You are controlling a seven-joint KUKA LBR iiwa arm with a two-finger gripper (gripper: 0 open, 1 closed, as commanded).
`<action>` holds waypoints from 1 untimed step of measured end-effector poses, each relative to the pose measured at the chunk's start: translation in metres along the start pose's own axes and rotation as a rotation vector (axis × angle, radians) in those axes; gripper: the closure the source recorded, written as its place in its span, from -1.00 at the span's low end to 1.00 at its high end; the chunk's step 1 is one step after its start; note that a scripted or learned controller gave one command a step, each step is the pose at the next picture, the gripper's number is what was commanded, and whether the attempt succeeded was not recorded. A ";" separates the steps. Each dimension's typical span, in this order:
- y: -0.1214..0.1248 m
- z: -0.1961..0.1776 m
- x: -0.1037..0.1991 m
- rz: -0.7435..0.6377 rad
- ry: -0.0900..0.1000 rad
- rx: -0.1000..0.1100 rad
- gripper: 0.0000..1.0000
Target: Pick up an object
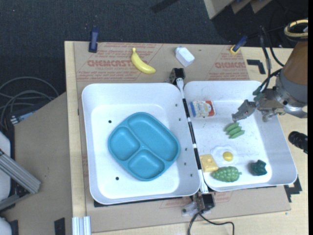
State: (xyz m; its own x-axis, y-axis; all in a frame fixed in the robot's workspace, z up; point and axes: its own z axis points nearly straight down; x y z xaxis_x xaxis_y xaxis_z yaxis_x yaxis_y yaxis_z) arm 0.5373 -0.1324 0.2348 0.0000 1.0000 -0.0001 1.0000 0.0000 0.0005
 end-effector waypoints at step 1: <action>0.040 0.088 -0.025 0.001 0.001 0.003 -1.00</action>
State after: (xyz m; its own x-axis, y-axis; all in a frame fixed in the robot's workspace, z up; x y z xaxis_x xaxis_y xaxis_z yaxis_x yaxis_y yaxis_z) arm 0.5769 -0.1572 0.1472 0.0005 1.0000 0.0005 1.0000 -0.0005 -0.0022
